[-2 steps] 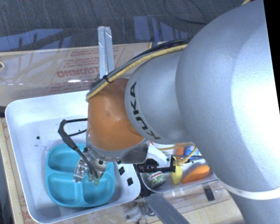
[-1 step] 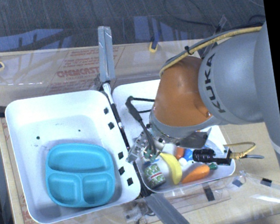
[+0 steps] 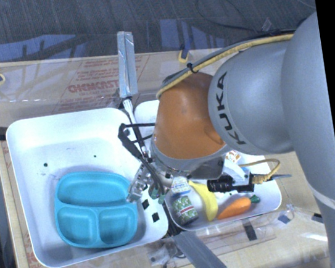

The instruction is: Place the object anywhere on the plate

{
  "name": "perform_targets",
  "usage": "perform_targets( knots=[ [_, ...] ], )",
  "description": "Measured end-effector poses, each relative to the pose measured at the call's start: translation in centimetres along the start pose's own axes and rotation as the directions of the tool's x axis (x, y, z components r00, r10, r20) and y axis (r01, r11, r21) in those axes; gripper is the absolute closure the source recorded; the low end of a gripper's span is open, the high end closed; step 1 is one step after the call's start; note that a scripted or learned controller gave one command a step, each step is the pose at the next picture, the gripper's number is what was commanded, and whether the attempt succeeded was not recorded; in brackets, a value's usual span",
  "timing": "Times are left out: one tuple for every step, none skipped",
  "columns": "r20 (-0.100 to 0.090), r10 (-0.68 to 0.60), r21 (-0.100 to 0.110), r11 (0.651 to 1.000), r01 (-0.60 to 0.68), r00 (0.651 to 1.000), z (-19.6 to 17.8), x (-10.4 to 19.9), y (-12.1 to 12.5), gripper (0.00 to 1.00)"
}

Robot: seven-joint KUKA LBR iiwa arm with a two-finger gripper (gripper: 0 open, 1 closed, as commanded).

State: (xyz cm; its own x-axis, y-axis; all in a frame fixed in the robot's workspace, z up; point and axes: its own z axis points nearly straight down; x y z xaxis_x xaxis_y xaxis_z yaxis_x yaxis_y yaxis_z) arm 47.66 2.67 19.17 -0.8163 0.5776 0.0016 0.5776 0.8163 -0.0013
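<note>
A blue plate [image 3: 94, 208] with three compartments lies in the front part of the left bin [image 3: 32, 144]. My gripper [image 3: 139, 189] hangs low over the wall between the two bins, just off the plate's right rim. I see nothing held in it. In the right bin [image 3: 271, 199], partly hidden under the arm, lie a small jar with a white lid and green contents [image 3: 183, 204], a yellow banana [image 3: 207, 200] and an orange carrot [image 3: 234, 207]. The jar is the nearest of them to the gripper.
The arm's orange band and grey body [image 3: 215, 117] cover most of the right bin. A white packet [image 3: 232, 158] peeks out behind the banana. A metal bar [image 3: 125, 61] stands at the back between the bins. Bare white floor lies behind the plate.
</note>
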Motion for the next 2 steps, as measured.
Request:
perform_targets(
  knots=[
    [0.001,0.137,-0.001,0.991,-0.137,0.991,0.0,2.5,3.4,1.00],
    [0.002,-0.042,-0.002,0.999,0.042,0.999,-7.2,5.6,7.9,1.00]
  ],
)
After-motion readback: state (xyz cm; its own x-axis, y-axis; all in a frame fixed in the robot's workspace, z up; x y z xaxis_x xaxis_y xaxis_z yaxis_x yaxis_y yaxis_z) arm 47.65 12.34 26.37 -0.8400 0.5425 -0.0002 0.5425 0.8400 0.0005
